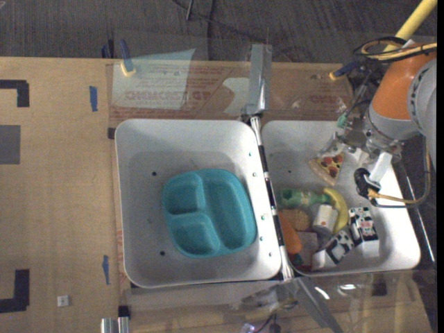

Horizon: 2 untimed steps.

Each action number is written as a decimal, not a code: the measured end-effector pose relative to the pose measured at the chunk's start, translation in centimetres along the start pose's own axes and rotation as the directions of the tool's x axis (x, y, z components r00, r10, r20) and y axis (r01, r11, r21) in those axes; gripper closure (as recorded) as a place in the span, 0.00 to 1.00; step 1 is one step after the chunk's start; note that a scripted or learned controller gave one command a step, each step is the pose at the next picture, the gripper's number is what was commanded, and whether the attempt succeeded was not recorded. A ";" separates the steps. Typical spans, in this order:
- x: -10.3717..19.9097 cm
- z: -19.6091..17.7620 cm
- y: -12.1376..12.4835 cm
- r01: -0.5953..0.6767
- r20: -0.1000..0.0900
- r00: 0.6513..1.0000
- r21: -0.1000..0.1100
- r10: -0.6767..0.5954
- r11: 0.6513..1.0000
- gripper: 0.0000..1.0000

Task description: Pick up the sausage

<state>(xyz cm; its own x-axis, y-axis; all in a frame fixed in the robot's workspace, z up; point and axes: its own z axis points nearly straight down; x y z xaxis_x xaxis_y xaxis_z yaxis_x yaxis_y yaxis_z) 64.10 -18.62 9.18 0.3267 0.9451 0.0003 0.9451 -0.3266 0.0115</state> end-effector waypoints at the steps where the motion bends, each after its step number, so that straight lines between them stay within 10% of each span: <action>1: -1.8 0.0 -0.6 0.006 -0.005 1.000 0.000 -0.006 1.000 0.00; 2: -1.8 0.1 0.0 -0.054 -0.013 0.998 0.007 0.054 0.999 0.00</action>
